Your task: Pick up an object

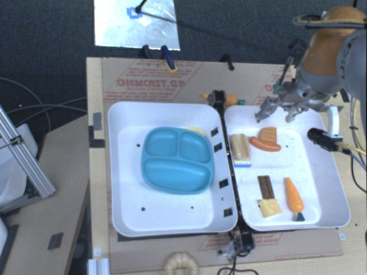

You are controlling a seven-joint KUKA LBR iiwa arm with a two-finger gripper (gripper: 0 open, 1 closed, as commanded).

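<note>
Gripper: two-finger metal gripper (277, 111) on the grey arm with the orange band (331, 42), poised over the far edge of the right shallow white bin (327, 179); fingers spread apart, nothing between them.
Nearest objects: orange-brown toy bun slice (268, 134) with a red toy sausage (264, 145) touching its near side, just below the gripper in the far part of the right bin.
Left edge of right bin: tan toy bread piece on a blue-striped base (239, 148).
Near part of right bin: dark brown chocolate-like bar (265, 187), pale yellow cheese-like block (269, 208) just beneath it, orange toy carrot (294, 196) beside them.
Left bin: left shallow white bin (129, 211) carrying a blue plastic divided plate (176, 159) at its middle.
</note>
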